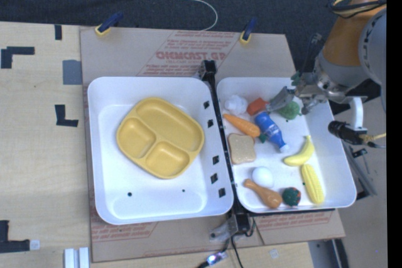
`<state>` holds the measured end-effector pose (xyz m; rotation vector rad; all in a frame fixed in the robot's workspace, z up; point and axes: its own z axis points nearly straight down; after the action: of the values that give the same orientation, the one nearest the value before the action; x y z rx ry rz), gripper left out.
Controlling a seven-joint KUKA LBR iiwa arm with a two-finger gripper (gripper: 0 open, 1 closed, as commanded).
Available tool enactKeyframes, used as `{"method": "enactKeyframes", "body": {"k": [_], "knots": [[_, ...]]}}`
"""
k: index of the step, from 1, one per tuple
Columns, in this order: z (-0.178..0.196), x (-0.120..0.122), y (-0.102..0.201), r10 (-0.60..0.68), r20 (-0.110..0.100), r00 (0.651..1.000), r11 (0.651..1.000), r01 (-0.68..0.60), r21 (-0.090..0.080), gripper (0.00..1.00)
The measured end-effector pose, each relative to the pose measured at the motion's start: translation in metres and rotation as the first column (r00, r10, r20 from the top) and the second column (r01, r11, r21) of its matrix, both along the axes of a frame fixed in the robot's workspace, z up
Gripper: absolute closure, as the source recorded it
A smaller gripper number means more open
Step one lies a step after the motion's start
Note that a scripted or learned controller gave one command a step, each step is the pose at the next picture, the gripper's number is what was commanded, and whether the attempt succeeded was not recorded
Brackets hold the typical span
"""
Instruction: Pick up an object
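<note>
Grey metal fingers of the claw stand spread apart over the back of the right bin, gripping nothing that I can see between them. One finger reaches out to the left, towards the middle of the bin; the other sits nearer the wrist. Directly under the gap lies a green lump, partly hidden, so I cannot tell whether the fingers touch it or hang just above.

Since the task names no one thing, this green lump looks the likeliest pick: it lies straight below, and it is round, so no turn of the wrist seems called for, only a drop and a squeeze.

Just left of the claw lie a red piece and a blue bottle, the bottle's long axis running aslant, down and to the right. Farther left are a white puff and a carrot. Nearer the front of the bin are a bread slice, a banana, a corn cob, an egg, a drumstick and a dark green ball.

Well away to the left, the other bin holds a yellow tray. Both bins rest on cardboard upon the desk.
</note>
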<state>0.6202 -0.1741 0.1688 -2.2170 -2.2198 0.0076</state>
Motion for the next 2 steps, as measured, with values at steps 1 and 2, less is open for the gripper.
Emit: {"method": "enactKeyframes", "body": {"k": [1,2], "knots": [[-0.064,0.003,0.000,0.000,-0.001,1.000,1.000,0.000,-0.001,0.00],[-0.086,0.003,0.000,0.001,0.004,1.000,1.000,-0.001,-0.003,0.00]]}}
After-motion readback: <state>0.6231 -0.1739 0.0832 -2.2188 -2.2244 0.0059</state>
